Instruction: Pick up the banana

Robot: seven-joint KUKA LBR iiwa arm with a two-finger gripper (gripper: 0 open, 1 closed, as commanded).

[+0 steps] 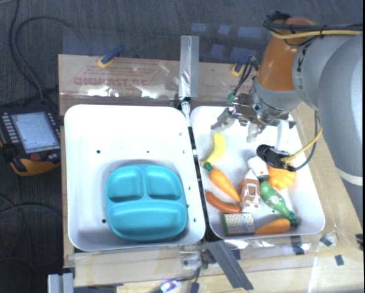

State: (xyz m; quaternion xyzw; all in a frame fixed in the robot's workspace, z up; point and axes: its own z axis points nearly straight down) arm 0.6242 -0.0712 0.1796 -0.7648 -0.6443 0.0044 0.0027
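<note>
Pincer (243, 126) hovering over the right bin (304, 163), banana (215, 149) just off to its lower left.

The pincer's fingers look spread, with nothing between them. The banana lies at the right bin's left wall, above a carrot (223, 184), its long axis running near upright in the view, tilted slightly. My read: the arm must shift left and toward the camera, then turn across that axis.

We note red print on clear plastic sheet (124, 78) behind left bin (79, 163): too blurred, reads mirrored, undecipherable. Small carton (251, 193) in right bin (314, 215) bears red-white pattern; we read no words. Pendant screen (33, 131) illegible.
</note>
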